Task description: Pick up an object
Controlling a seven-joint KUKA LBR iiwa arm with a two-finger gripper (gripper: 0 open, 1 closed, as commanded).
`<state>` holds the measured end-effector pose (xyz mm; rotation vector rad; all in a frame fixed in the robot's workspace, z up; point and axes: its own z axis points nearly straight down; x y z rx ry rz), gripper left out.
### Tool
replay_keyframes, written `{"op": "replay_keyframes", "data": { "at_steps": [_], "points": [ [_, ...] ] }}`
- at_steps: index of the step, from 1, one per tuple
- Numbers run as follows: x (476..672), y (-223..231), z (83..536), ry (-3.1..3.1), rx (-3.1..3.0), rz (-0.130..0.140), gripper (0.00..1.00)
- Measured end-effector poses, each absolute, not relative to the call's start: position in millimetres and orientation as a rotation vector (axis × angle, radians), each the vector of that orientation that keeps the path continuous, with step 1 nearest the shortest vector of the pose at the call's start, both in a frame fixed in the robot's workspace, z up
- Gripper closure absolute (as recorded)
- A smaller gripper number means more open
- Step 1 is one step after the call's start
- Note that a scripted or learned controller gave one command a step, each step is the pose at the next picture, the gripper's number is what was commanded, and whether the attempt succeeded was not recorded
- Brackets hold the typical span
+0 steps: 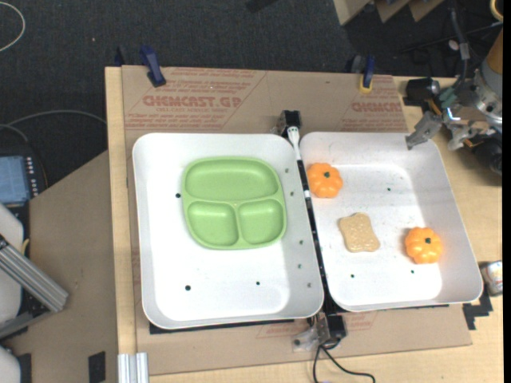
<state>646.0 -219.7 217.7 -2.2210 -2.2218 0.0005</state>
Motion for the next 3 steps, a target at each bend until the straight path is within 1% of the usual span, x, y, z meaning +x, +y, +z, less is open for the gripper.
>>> {"op": "replay_keyframes", "data": {
  "at_steps": [1,2,3],
  "points": [
    [659.8,-224.5,379.8,-2.240,-2.234,-0.014,0.00],
    [659.6,-223.2,547.8,-2.240,-2.234,-0.014,0.00],
    [609.6,-168.2,536.2,-2.224,-2.215,0.000,0.00]
  ]
}}
